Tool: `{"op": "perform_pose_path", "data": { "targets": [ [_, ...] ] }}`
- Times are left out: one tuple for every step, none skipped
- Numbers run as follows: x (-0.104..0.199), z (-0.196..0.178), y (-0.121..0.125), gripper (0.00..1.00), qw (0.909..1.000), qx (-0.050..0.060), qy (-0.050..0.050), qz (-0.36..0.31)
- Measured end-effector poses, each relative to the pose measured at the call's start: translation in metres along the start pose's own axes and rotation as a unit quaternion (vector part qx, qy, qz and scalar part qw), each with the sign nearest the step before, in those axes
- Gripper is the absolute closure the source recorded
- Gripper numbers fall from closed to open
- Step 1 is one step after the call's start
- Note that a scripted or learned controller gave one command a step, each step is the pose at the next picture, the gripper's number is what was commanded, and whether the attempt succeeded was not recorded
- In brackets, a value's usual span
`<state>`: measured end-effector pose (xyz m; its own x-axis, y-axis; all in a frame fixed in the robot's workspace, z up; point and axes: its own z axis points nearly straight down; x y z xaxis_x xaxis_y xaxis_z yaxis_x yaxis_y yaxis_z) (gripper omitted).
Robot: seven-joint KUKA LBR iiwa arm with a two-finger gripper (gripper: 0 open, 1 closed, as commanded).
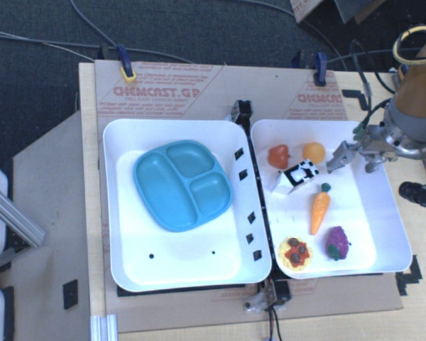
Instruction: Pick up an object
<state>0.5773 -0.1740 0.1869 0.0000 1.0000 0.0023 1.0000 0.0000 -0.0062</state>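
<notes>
We see the grey arm's jaws hovering over the right shallow white bin, upper part, just right of a round orange fruit; can't tell if they're parted or clenched. Nothing sits betw. them. Nearby: red tomato-like piece, black-and-white blocky toy, plastic orange carrot, purple grape bunch, small pizza-like disc. Left bin holds a blue three-section plastic plate.
</notes>
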Motion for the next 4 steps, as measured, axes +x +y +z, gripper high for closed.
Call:
{"op": "perform_pose_path", "data": {
  "targets": [
    [0.003,0.063,-0.001,0.00,1.0000,0.000,0.000,0.000],
    [0.002,0.048,0.001,1.00,1.0000,-0.004,-0.001,0.000],
    [-0.007,-0.004,-0.004,1.00,1.0000,-0.006,-0.002,0.000],
    [-0.007,-0.047,-0.002,1.00,1.0000,-0.006,-0.002,-0.001]
  ]
}}
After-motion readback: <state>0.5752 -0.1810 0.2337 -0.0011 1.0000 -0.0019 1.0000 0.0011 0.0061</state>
